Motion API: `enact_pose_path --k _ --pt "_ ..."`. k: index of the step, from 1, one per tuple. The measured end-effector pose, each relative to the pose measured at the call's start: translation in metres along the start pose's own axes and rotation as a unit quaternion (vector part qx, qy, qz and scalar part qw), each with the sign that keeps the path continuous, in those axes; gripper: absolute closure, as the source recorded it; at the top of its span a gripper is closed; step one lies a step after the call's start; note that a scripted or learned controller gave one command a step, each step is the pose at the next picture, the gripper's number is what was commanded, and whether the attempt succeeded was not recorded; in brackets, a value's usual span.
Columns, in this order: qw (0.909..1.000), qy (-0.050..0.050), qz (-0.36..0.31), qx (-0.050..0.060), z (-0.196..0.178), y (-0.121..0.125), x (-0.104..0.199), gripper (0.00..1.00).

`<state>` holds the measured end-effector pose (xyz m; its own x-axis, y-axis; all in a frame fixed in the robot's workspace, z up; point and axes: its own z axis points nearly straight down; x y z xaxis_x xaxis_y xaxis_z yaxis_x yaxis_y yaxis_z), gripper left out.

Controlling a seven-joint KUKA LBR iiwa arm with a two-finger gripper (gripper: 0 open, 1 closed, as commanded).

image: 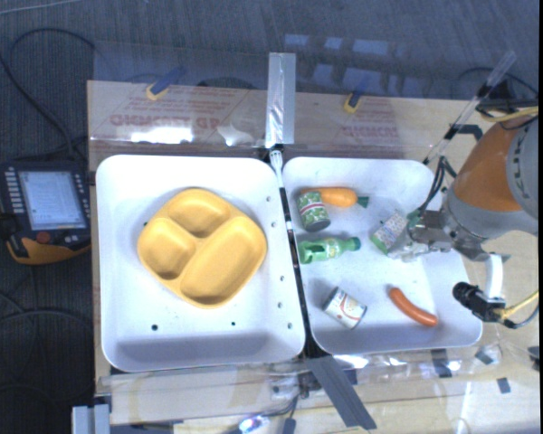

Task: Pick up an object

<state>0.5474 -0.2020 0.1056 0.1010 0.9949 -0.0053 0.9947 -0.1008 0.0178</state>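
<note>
Gripper (404, 242) mid-right of frame, over right bin (380, 174); jaw state can't tell. Nearest obj: crumpled clear-green wrapper (388, 231), prob. light, soft, slippery; pinch across bulk.

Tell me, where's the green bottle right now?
The green bottle lies on its side in the right bin, near the divider, just below the green can and carrot.
</note>
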Motion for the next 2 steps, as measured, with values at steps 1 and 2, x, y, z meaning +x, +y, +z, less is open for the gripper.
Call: enact_pose_path --k 1,2 --pt "0.9999 0.002 -0.001 0.01 0.009 -0.006 0.002 0.0" --pt "0.9995 0.006 -0.03 -0.001 0.012 -0.054 -0.005 0.0"
